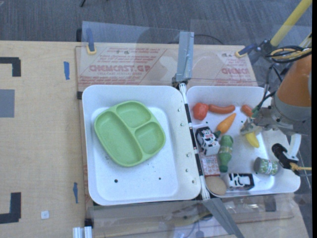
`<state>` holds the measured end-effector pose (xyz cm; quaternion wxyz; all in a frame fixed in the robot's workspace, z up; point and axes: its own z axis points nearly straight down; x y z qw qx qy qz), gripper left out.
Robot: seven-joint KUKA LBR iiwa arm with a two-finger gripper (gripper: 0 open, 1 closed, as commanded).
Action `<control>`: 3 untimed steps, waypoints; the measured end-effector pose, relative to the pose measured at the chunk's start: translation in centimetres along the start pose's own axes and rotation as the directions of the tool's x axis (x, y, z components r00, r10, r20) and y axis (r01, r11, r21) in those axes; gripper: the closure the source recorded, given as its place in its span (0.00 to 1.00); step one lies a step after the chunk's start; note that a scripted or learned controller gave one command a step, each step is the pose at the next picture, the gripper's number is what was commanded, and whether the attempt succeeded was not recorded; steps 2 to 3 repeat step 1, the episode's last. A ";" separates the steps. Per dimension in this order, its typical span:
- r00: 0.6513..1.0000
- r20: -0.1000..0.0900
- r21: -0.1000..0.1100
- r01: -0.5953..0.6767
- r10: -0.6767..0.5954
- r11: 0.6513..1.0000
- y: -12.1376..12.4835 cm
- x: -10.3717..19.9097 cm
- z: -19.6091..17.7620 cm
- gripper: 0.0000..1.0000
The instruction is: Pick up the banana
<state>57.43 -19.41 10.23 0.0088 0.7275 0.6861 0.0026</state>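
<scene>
Where the arm reaches in from the right, its gripper (250, 128) sits low over the right bin (246, 158), directly above the near end of the one banana (253, 142). The banana is small and yellow and lies toward that bin's right side. Whether the gripper is spread or closed on anything cannot be told from this slant, and contact with the banana is unclear.

Two white bins stand side by side on the counter (39, 133). The left bin (148, 182) holds one thing, a green divided plate (130, 132) with three compartments.

The right bin is crowded. Counted:
- one red tomato-like piece (200, 110)
- one long red sausage-like piece (221, 108)
- one orange carrot (226, 123)
- one small red piece (246, 110) just behind the gripper
- one green bottle (226, 151), to the left of the banana
- one green can (266, 166), just in front of the banana
- two black-and-white items (208, 139) (241, 180)
- one flat printed card (210, 166)
- one tan round disc (216, 184)

The carrot is near the banana on its far left side.
</scene>
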 end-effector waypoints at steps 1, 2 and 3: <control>0.995 -0.005 0.012 -0.095 0.095 0.995 4.1 1.6 -10.4 1.00; 0.995 -0.005 0.012 -0.095 0.095 0.995 4.1 1.6 -10.4 1.00; 0.995 -0.005 0.012 -0.095 0.095 0.995 4.1 1.6 -10.4 1.00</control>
